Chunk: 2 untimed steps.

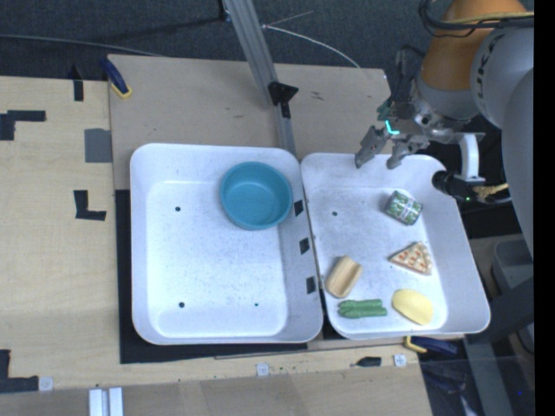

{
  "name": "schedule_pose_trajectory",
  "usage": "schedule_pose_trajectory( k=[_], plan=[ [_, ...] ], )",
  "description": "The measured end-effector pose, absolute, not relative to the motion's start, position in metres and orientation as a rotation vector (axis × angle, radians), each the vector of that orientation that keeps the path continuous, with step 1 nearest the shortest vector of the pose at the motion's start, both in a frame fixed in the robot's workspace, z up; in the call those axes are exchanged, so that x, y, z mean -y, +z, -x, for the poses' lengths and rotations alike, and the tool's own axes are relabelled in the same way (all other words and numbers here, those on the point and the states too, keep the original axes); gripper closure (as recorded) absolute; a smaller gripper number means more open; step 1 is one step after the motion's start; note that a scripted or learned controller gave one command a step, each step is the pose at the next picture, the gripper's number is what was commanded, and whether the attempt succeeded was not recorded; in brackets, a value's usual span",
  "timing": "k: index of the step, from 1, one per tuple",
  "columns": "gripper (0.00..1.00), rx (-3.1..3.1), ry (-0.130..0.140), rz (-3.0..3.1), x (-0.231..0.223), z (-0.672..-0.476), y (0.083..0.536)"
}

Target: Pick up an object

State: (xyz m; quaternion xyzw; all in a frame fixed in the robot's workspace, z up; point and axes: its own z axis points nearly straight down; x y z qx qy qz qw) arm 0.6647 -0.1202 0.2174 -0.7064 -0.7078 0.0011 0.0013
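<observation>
My gripper (pixel 380 155) hangs over the far edge of the right bin (pixel 347 198), fingers spread open with nothing between them. In that bin lie a small green can (pixel 403 207), a pizza slice (pixel 412 258), a bread roll (pixel 343 276), a green pea pod (pixel 362 308) and a yellow lemon-like piece (pixel 413 306). The can is the nearest, just right of and in front of the gripper. A blue bowl (pixel 255 195) sits in the far right part of the left bin (pixel 186 267).
A slanted metal pole (pixel 256 50) runs down from the top and ends at the gap between the bins. The grey arm with its orange band (pixel 473 33) fills the upper right. Black tape marks dot the wooden bench at left.
</observation>
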Motion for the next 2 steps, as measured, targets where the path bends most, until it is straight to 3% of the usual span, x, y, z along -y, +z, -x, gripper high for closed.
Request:
schedule_pose_trajectory(
  k=[1,2],
  plan=[
    [0.0,2.223,0.001,2.218,0.12,-0.665,0.218],
    [0.0,2.222,0.007,2.217,0.115,-0.666,0.173]
  ],
)
